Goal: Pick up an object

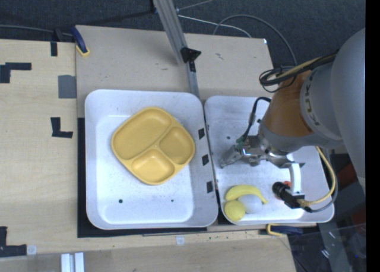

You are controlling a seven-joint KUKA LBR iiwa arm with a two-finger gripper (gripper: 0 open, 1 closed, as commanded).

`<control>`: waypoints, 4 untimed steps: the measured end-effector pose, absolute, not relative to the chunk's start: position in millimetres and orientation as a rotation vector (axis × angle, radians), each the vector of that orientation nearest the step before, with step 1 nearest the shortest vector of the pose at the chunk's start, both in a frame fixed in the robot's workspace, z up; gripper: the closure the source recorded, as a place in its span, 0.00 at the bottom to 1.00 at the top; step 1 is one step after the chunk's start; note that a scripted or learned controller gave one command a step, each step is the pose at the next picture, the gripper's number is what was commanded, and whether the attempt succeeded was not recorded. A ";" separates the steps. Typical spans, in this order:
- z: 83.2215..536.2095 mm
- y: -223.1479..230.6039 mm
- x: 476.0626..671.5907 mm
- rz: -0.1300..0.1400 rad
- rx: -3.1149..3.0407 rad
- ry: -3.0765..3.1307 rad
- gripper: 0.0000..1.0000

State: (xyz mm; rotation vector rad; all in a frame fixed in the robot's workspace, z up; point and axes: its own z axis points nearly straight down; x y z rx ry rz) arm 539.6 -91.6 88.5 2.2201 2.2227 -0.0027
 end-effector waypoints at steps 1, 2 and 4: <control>99.2 -90.8 539.6 -0.001 2.221 2.225 1.00; 161.6 -94.2 540.4 0.004 2.218 2.221 1.00; 227.0 -90.0 543.9 0.001 2.219 2.223 1.00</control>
